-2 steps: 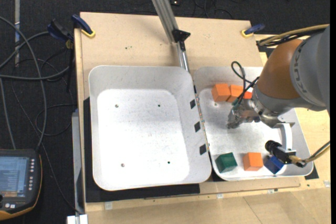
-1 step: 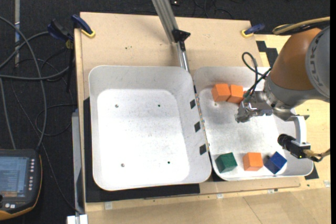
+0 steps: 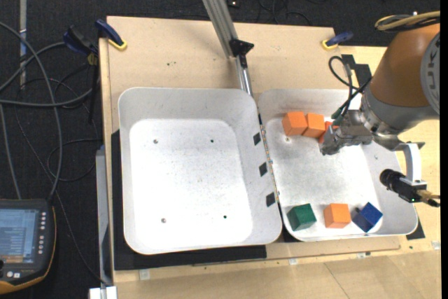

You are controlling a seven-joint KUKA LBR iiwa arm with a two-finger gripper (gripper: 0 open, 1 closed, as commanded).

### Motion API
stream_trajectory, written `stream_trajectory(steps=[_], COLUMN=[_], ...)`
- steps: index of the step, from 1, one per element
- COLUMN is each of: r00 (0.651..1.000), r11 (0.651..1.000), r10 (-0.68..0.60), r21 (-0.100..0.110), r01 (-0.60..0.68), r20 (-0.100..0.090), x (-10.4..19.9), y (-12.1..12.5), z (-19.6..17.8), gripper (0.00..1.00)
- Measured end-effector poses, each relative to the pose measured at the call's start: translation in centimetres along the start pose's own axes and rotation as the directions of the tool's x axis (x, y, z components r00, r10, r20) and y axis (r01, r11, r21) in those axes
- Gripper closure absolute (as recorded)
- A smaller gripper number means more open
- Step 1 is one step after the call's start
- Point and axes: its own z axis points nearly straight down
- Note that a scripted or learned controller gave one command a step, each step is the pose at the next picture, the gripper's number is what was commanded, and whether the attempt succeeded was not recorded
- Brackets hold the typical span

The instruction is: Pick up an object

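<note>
White plastic bins sit side by side on the bench; the left bin (image 3: 140, 150) offers wide bare floor. In the right bin (image 3: 308, 171), two orange blocks (image 3: 305, 124) touch each other near the far rim, and the gripper (image 3: 330, 142) sits just beside them on their right; whether its jaws are wide or closed I cannot tell. Along the near rim lie a green cube (image 3: 302, 216), an orange cube (image 3: 337, 215) and a blue cube (image 3: 367, 216), with bare floor between the rows.

Your gripper (image 3: 332, 142) sits in the right bin (image 3: 392, 227), touching the orange blocks (image 3: 305, 124); green (image 3: 302, 216), orange (image 3: 337, 215) and blue (image 3: 367, 216) cubes line that bin's near wall.
</note>
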Motion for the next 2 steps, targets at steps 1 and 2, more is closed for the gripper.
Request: stream_trajectory(steps=[1, 2], r00=[1.000, 1.000], r11=[1.000, 1.000], r10=[0.000, -0.004], r21=[0.000, 0.008], r01=[0.000, 0.004], r20=[0.001, -0.003], x=[0.0, 5.2], y=[0.2, -1.2], z=[-3.7, -2.7], gripper=[1.00, 1.00])
